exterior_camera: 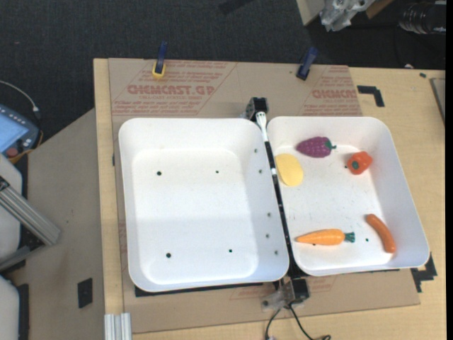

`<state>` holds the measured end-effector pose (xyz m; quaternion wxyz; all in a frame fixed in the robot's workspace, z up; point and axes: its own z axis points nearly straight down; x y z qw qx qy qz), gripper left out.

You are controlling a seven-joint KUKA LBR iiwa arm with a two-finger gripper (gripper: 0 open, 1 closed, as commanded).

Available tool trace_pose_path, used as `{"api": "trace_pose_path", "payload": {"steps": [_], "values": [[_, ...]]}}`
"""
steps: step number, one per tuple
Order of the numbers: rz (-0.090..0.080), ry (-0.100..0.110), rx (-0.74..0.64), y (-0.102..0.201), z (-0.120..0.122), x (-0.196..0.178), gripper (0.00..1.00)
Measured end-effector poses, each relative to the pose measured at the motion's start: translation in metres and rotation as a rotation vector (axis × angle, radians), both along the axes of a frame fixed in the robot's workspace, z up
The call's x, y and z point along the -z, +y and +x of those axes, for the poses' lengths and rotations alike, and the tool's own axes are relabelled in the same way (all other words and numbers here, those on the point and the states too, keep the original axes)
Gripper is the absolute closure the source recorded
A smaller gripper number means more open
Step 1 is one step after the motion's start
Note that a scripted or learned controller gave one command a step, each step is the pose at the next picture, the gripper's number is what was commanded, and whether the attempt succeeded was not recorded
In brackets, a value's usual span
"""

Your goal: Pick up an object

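In the camera view, the gripper [345,9] sat at the very top of the frame, a bit right of the middle. It was high up and far back, well away from both bins. Whether it was open or closed could not be told, because it was small and blurry there.

The left bin [141,137] took up the middle of the frame. The right bin [403,190] held five toys. A purple grape [314,146] lay near its top. A yellow lemon [289,169] sat just below, close to the wall between the bins. A small red pepper [359,163] was over on the right. A carrot [323,238] lay flat near the bottom, and a sausage [381,232] lay slanted in the lower right.

Nothing was picked up yet. A good pick would probably be the carrot or the pepper, since each had room around it. The lemon looked harder, being so near the wall. The arm should come straight down over the middle of the toy and squeeze across its thin side.
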<state>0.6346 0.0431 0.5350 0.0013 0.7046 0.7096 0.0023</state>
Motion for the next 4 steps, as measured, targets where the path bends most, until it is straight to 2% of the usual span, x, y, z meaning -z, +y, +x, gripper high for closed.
{"api": "trace_pose_path", "payload": {"steps": [1, 3, 4], "values": [[0.001, 0.001, 0.0, 0.066, 0.017, 0.001, 1.0], [0.001, 0.001, 0.0, 0.185, 0.031, 0.0, 1.0], [0.0, -0.004, 0.004, 0.183, 0.032, -0.012, 1.0]]}}
